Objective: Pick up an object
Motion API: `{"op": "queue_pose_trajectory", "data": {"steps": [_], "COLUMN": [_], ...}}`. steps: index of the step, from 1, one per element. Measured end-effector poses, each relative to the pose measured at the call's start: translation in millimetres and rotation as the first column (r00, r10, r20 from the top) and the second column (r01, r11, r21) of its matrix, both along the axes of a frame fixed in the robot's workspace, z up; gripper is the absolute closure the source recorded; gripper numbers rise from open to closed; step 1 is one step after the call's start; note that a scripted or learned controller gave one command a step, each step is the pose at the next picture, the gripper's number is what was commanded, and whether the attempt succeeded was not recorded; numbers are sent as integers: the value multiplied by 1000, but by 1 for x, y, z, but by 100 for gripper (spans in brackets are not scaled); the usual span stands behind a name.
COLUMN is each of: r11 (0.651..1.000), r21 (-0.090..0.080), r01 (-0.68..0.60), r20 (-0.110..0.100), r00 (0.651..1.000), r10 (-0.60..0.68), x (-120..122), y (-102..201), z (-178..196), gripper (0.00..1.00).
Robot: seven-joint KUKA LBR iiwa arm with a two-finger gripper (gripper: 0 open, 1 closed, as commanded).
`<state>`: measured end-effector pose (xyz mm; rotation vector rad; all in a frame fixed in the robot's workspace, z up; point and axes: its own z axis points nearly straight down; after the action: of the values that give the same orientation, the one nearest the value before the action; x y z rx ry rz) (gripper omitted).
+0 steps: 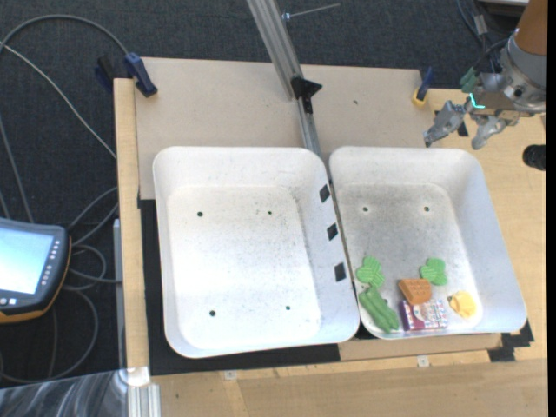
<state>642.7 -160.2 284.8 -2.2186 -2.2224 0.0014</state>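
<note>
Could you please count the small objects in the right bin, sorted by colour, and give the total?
Green: 3
Orange: 1
Yellow: 1
Purple and white packet: 1
Total: 6, all lying in the near end of the right bin.

The gripper (461, 129) hangs open above the far edge of the right bin (486, 200), away from the toys (415, 294) at its near end.
</note>
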Motion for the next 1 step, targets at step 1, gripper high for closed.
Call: {"op": "queue_pose_trajectory", "data": {"steps": [1], "r11": [1000], "r21": [1], "r01": [0], "r20": [-4], "r00": [1000], "r10": [0], "x": [-3], "y": [8], "z": [-45], "gripper": [0]}}
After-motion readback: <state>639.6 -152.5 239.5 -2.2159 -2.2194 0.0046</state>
